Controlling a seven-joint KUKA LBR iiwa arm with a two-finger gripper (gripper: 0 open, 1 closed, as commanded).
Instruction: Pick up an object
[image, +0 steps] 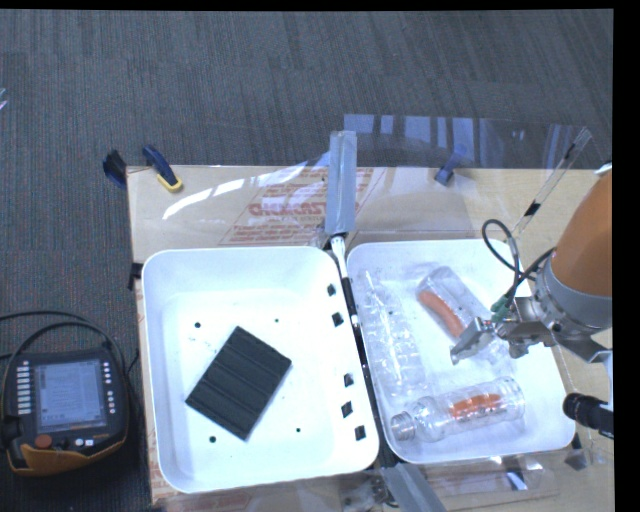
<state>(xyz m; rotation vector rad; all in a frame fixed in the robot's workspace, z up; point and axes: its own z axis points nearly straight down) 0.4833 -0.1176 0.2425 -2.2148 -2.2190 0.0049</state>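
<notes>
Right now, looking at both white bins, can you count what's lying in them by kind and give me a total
Black ribbed pad, left bin: 1
Clear bottle with orange contents, right bin: 1
Clear packet holding an orange piece, right bin: 1
Clear plastic wrap, right bin: 1, though its outline is hard to make out
Total: 4

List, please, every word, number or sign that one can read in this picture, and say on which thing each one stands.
None can be read for certain.
Red print on the clear sheet behind the bins: large letters, too blurred to read.
Screen of the teach pendant on the floor at the left: lines of text, too small to read.
Clear bottle in the right bin: orange contents, no readable label.
Black ribbed pad in the left bin: no text.
</notes>
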